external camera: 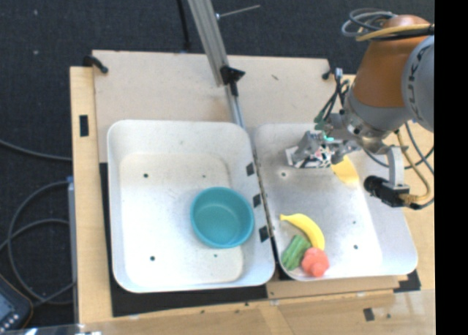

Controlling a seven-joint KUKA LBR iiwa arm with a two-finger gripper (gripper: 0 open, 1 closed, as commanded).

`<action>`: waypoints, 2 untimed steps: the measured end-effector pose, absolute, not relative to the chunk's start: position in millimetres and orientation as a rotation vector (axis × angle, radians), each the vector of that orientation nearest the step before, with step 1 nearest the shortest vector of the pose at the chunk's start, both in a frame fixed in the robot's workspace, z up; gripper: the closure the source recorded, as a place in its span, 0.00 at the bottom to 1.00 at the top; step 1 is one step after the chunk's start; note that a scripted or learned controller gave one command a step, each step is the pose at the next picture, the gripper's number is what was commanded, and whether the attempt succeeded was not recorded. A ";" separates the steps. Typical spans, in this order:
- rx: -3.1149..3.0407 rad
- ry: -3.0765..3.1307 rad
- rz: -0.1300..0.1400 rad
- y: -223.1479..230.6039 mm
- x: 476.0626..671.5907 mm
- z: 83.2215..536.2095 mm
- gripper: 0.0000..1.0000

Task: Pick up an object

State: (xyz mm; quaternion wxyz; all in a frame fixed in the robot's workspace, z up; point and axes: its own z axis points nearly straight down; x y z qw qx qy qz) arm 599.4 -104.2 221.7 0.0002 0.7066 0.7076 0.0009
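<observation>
My gripper (311,154) hangs over the far part of the right bin (380,253), reaching in from the right. A yellow object (345,172) lies just right of it, partly hidden under the wrist. Near the bin's front edge lie a yellow banana (307,228), a green vegetable (294,251) and a red fruit (315,262), close together and well away from the gripper. A teal bowl (221,216) sits in the left bin (146,180).
A slanted metal pole (212,34) rises from the bench behind the bins. Cables (398,187) trail off the arm over the right bin's right side. The divider between the bins (257,194) carries small black clips.
</observation>
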 end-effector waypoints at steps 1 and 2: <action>2.225 2.220 -0.006 -99.1 598.0 176.6 0.00; 2.224 2.221 -0.006 -101.9 592.2 132.9 0.00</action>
